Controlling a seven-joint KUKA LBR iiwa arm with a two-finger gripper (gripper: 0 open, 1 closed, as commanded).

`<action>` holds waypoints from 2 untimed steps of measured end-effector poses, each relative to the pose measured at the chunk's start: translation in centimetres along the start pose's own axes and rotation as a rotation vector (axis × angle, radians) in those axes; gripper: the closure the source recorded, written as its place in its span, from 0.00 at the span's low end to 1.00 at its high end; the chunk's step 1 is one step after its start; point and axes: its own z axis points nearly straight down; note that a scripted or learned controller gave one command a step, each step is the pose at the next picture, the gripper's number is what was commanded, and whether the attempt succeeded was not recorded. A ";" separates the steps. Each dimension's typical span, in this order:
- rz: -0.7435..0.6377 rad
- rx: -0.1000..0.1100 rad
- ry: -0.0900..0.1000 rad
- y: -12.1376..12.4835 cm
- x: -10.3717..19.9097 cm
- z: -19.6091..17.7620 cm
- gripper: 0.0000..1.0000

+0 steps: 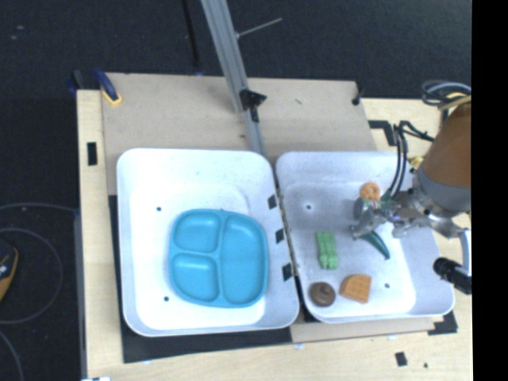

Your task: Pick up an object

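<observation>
**A:** How far along is the pick?

**B:** Not done, as far as I can judge. The tool (367, 227) is down inside the right bin (397, 304), in its upper middle, with the grey arm (444, 165) reaching in from the right. Nothing is seen lifted clear between its fingers.

**A:** Are the fingers apart or together?

**B:** I cannot tell. The metal parts blur into each other, and a dark teal piece (379, 244) hangs just under them; whether that belongs to the tool or is an object, I can't say.

**A:** So which thing is it after?

**B:** My guess is the small orange round object (369, 190), which sits touching or just beside the tool's upper edge. The rest lie lower in the same bin: a green ridged block (326, 249) to the lower left of the tool, a brown round piece (321, 294) near the front wall, and an orange waffle-like wedge (356, 287) just beside it.

**A:** And the orange round one, how does it look?

**B:** Small, knobbly, bright orange with a paler spot; too small to name further. It seems to rest on the bin floor.

**A:** The left bin?

**B:** The left bin (143, 213) holds a blue divided plate (218, 258), well apart from the tool. What is left: close on something and lift.
</observation>
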 end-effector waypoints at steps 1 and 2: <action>0.001 -0.002 -0.001 0.8 -0.7 5.6 0.00; 0.005 -0.008 -0.003 0.9 -0.9 4.2 1.00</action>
